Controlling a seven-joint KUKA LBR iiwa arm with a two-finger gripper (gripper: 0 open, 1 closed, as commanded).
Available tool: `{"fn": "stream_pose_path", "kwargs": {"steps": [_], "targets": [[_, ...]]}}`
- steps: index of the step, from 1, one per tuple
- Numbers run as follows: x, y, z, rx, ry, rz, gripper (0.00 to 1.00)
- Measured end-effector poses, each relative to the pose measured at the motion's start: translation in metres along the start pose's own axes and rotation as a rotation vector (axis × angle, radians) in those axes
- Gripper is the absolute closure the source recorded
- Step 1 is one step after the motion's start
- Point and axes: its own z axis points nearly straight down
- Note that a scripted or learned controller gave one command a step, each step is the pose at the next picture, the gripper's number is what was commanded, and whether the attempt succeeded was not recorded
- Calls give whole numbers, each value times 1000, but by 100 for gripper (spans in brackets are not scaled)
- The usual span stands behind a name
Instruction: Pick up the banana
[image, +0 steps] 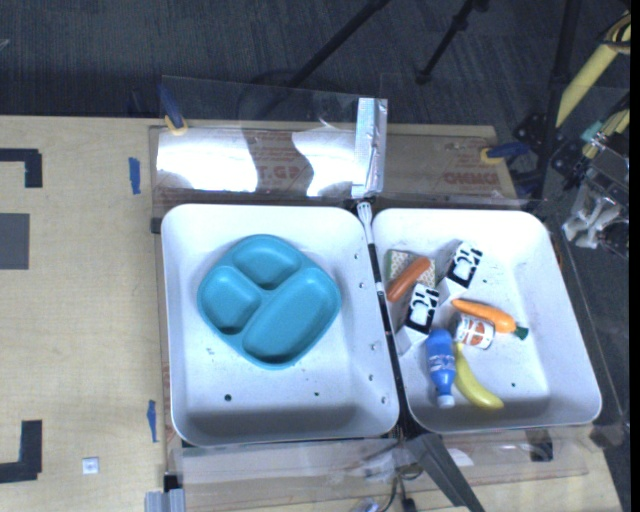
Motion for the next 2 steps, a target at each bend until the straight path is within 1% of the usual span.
{"fn": "stream_pose_path", "kwargs": {"steps": [1, 2], "targets": [[0, 0, 0, 0, 0, 0, 0], [1, 0, -10, -2, -1, -2, 100]]}}
